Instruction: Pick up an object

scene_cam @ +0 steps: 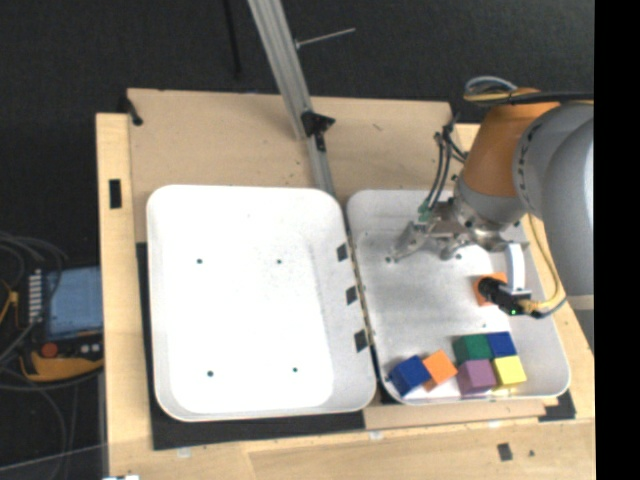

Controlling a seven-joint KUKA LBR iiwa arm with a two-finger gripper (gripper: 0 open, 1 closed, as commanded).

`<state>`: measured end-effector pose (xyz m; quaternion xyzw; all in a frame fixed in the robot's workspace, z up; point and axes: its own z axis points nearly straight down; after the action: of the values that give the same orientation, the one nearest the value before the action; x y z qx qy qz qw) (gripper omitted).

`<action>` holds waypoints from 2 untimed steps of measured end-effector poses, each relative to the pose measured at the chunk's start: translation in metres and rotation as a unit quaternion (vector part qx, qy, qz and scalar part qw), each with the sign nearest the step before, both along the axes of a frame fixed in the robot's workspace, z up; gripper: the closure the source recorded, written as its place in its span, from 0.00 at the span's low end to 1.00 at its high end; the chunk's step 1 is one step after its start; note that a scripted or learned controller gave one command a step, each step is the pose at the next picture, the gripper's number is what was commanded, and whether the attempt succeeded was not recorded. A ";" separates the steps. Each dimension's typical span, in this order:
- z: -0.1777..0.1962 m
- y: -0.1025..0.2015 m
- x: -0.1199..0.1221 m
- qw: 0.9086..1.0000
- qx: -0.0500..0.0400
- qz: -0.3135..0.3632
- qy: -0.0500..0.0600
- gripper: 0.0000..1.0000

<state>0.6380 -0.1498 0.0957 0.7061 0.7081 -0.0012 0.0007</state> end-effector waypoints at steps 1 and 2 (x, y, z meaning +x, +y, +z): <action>0.014 -0.001 0.001 1.000 0.000 -0.001 -0.003 1.00; 0.078 0.001 0.000 1.000 0.001 0.001 -0.004 1.00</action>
<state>0.6378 -0.1488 0.1735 0.7056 0.7086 0.0021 0.0031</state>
